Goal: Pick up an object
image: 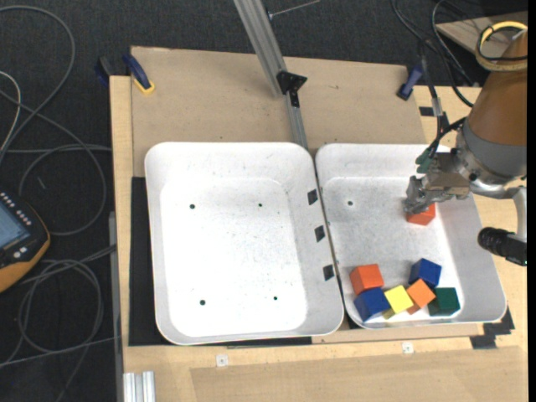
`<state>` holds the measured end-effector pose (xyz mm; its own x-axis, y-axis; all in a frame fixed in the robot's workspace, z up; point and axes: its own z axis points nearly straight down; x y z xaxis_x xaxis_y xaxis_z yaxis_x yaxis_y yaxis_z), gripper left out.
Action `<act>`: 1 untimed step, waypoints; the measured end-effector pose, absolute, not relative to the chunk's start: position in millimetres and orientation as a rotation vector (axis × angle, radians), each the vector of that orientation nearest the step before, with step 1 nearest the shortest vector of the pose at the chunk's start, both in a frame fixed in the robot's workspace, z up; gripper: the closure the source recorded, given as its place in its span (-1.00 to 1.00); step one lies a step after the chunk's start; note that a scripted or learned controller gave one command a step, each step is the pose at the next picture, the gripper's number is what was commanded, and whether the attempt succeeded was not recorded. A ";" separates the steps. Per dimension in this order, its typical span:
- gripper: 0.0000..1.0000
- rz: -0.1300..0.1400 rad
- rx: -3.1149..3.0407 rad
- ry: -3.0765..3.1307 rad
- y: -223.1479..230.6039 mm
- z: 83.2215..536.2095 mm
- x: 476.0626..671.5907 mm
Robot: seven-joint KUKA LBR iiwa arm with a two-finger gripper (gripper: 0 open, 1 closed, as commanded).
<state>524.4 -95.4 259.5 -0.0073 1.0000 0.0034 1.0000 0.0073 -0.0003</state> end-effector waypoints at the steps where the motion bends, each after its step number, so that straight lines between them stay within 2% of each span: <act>1: 1.00 -0.002 -2.211 -2.226 -36.1 249.0 521.9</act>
